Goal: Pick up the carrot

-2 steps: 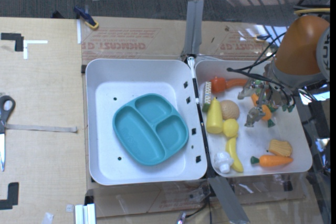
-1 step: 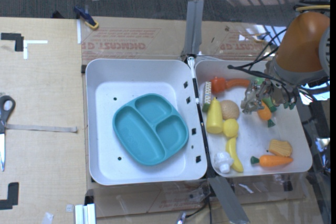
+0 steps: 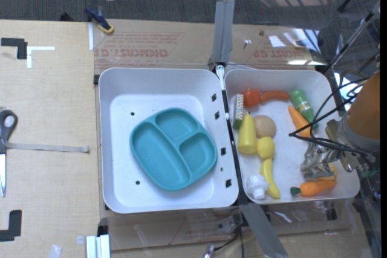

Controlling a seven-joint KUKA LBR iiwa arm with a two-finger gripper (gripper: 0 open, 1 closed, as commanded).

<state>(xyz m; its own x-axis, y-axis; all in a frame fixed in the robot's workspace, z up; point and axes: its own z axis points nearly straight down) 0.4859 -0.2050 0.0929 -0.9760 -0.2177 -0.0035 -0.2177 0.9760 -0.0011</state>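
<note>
Pincer low over the carrot in the right bin's near right corner.

The carrot (image 3: 315,188) lies flat against the near wall of the right bin (image 3: 275,74), green tip pointing left, with the pincer (image 3: 317,162) just above it; how far it is open cannot be told. A second orange carrot (image 3: 299,119) leans beside a green bottle (image 3: 301,104) by the far wall. Open white floor lies between the carrot and the banana (image 3: 269,178). The left bin (image 3: 109,148) carries a teal divided plate (image 3: 173,148).
</note>
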